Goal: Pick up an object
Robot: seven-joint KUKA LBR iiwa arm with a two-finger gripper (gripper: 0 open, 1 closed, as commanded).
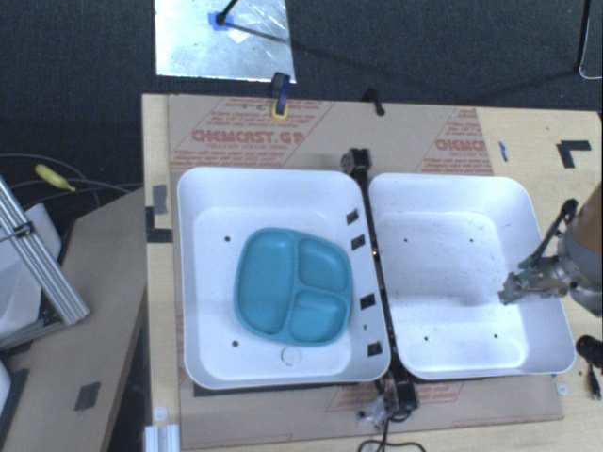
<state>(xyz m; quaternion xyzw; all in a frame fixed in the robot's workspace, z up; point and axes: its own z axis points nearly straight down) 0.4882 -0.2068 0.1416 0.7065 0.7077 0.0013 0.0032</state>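
Reaching in from the right, the arm (586,252) hangs low over the right-hand bin (452,205), its gripper (518,288) sitting close above the bin's floor near the right wall. The fingers are small and dark from where I stand, and I honestly cannot tell whether they are spread or pressed together; nothing shows between them that I could name.

Over in the left-hand bin (217,205) lies the teal plate (292,285), a divided dish with one large compartment on its left and two smaller ones on its right. It rests flat on the bin's floor, a little toward the right wall and the near edge, well apart from the gripper. Just beside the plate's near rim sits a small pale round thing (291,355), perhaps a clear lid or disc, though it blends into the white floor and I would not swear to it.

Between the two bins runs a dark divider strip (364,252) with a few black clips along it. Both bins sit on a brown cardboard sheet (245,135) printed with red lettering. Beyond the board's far edge, on the dark floor, lies a shiny metal sheet (188,26) with a bit of blue tape (220,22) on it. At the far left stand slanted aluminium rails (42,271), and a yellow piece (52,177) lies near a cable.
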